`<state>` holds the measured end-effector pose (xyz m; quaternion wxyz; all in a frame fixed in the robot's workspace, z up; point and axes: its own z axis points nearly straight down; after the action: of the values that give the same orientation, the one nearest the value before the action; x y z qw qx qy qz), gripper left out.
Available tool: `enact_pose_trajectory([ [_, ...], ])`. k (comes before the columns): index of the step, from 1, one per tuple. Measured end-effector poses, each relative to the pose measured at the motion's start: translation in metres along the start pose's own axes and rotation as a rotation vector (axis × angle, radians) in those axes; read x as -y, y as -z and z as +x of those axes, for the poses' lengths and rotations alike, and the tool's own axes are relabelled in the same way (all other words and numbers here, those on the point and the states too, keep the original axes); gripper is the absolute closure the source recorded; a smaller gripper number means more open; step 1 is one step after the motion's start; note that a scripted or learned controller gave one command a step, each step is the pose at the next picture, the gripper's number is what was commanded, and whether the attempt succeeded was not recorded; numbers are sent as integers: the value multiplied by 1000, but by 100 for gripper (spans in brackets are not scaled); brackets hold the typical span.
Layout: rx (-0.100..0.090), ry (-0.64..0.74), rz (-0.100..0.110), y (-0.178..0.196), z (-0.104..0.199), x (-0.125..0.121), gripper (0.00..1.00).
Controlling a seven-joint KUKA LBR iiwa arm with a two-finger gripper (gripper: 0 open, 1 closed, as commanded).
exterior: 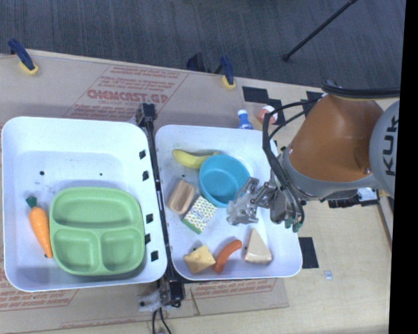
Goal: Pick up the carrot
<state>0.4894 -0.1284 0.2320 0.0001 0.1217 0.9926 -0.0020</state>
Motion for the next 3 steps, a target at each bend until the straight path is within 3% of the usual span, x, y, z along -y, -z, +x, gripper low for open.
enact_pose_trajectory([
  [1,-6,67,-3,-41,9,-94,100],
  [2,1,396,0,-12,-10,-46,100],
  [3,-3,325,-5,-40,21,-131,100],
])
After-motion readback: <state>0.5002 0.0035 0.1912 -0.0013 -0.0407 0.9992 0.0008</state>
